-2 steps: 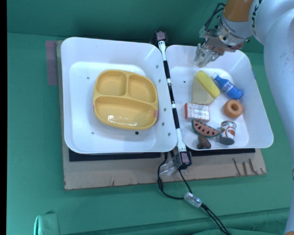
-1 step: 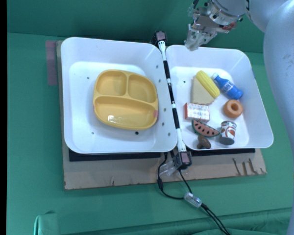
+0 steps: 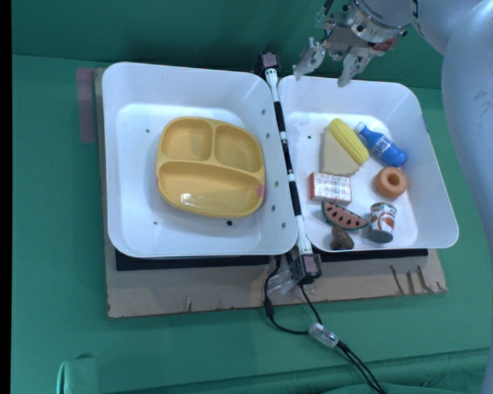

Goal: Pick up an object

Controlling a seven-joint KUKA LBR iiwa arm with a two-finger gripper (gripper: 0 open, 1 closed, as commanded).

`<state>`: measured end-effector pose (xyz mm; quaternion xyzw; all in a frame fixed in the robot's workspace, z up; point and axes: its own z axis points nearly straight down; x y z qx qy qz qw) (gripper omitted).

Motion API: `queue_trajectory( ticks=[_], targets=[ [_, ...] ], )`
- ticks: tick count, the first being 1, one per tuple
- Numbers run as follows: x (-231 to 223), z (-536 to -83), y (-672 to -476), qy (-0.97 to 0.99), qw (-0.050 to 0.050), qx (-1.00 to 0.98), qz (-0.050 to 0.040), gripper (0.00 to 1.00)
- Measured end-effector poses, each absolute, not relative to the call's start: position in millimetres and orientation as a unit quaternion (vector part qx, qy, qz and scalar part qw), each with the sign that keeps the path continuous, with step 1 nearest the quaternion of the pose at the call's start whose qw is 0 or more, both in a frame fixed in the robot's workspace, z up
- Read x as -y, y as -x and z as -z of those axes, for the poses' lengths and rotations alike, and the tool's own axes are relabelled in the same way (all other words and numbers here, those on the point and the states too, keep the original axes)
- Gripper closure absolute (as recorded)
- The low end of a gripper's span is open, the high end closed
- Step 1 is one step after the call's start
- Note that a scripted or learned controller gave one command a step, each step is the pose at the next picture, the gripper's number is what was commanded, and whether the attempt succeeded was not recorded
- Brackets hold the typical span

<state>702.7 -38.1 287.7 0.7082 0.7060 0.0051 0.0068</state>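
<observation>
Grey two-finger gripper [image 3: 329, 64] hovered with fingers apart above right white bin's [image 3: 431, 138] far rim | yellow corn cob [image 3: 347, 140], cheese wedge [image 3: 338, 156], blue bottle [image 3: 380, 144] lay below | yellow compartment plate [image 3: 211, 167] sat in left bin [image 3: 131, 154].

Two white bins [image 3: 131, 220] on cardboard [image 3: 189, 298] over green cloth [image 3: 49, 220]; yellow tray [image 3: 209, 167] in the left bin; cable [image 3: 312, 322] near.

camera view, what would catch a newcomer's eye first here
The big yellow divided plate in the left bin stands out most. The right bin holds a cluster of toy food: corn, a blue bottle, a donut. Above that bin's far rim hangs the gripper, open, holding nothing.
</observation>
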Motion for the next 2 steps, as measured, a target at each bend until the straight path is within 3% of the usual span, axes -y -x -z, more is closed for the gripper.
queue_trajectory(
  ticks=[1, 2],
  targets=[
    [115.6, -203.3, -701.4, -0.710, 0.004, -0.705, 0.0001, 0.00],
    [117.4, -193.4, -702.3, -0.707, 0.001, -0.707, 0.0013, 0.00]
  ],
)
